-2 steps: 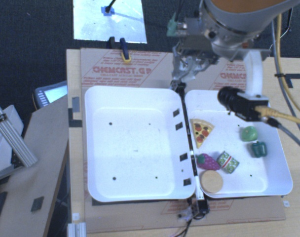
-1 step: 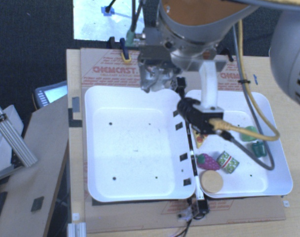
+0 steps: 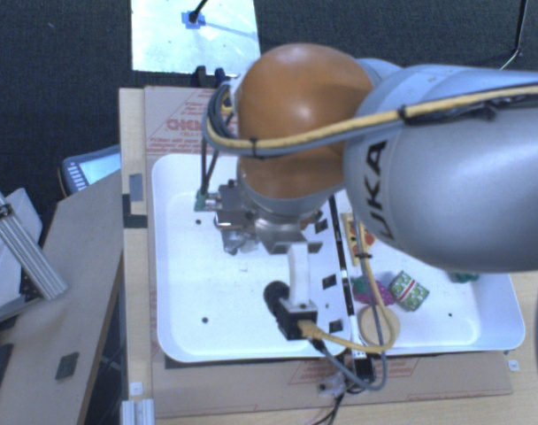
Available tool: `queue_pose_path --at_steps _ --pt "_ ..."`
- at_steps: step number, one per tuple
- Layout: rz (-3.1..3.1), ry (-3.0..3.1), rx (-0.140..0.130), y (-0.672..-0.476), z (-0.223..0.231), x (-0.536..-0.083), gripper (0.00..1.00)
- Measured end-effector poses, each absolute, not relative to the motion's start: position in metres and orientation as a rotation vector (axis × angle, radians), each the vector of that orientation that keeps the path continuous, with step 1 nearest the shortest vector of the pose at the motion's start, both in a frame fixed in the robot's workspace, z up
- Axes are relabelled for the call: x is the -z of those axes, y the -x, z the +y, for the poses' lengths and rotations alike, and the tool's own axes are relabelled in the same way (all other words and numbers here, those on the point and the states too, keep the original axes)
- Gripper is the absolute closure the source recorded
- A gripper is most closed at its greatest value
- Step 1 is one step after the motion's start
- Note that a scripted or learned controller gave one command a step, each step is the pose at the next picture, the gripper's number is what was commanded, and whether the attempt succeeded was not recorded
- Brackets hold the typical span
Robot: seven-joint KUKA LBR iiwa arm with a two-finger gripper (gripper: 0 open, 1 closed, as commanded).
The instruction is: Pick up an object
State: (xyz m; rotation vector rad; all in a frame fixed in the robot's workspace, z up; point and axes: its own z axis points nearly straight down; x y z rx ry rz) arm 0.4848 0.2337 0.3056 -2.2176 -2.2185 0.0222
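Tool point(image 3: 237, 237) low over left bin point(image 3: 176, 273), near its middle, mostly hidden under orange wrist point(image 3: 295, 113). Spread or pressed together: cannot tell. Nothing seen pinched. Candidate things all past left bin's right wall: green-striped block point(image 3: 409, 290), pink piece point(image 3: 372, 292), tan ring point(image 3: 379, 324), teal bit point(image 3: 464, 276). Risk: descent here likely meets bare bin floor and grabs nothing, since pickable things lie well apart from tool. Further risk: swing across could clip that right wall or knock ring into block.
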Motion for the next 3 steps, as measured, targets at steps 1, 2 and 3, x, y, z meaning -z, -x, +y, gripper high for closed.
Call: queue_pose_path --at_steps 1,2,3 --pt "-2.221 2.221 -0.003 -0.494 0.234 -0.078 1.00" --pt "-2.226 2.230 0.028 -0.554 0.222 -0.238 1.00" --pt "-2.232 2.221 0.028 -0.567 0.234 -0.389 1.00"
